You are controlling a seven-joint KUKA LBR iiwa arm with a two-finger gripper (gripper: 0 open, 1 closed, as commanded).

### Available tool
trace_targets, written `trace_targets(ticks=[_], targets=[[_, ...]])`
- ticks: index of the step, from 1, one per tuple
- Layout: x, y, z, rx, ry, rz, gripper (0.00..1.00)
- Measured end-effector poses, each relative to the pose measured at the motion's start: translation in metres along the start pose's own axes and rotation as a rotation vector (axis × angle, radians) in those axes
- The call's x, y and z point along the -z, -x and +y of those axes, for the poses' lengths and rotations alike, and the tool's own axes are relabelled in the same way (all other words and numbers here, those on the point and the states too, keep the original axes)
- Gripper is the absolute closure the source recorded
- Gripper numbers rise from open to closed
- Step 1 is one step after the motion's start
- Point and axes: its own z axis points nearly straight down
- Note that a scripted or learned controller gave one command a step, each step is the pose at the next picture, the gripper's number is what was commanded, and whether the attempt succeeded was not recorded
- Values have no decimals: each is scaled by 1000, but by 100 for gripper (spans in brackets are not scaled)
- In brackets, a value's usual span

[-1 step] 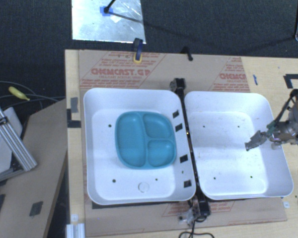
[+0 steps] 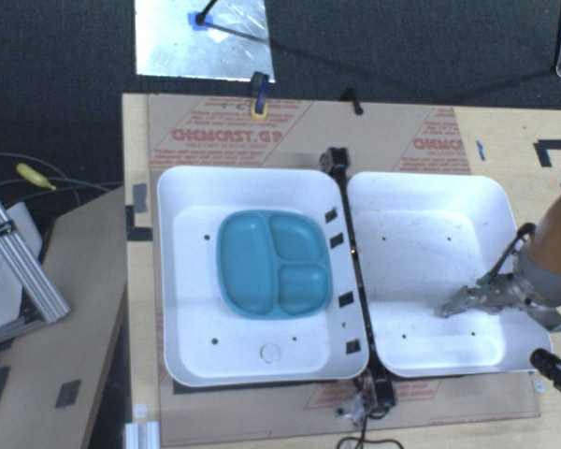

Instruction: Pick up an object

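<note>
A blue three-compartment plate [image 2: 273, 263] lies flat in the middle of the left bin [image 2: 192, 204]. My gripper [image 2: 455, 304] reaches in from the right and hangs low over the floor of the right bin [image 2: 421, 199], near its front right part. It points left, toward the divider between the bins. The plate is far to its left, in the other bin. I see nothing held at the gripper's tip.
A small pale round mark [image 2: 269, 352] sits near the left bin's front wall. Black clips [image 2: 338, 241] line the seam between the bins. The bins rest on a cardboard sheet [image 2: 234, 134]. A metal frame [image 2: 14, 260] stands at the far left.
</note>
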Motion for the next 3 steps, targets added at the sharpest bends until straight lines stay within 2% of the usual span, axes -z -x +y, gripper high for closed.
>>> trace_targets(ticks=[1,2,3], targets=[[4,-103,50,17,2,6,0],[176,-78,83,8,19,-3,0],[77,-77,52,2,-9,4,0]])
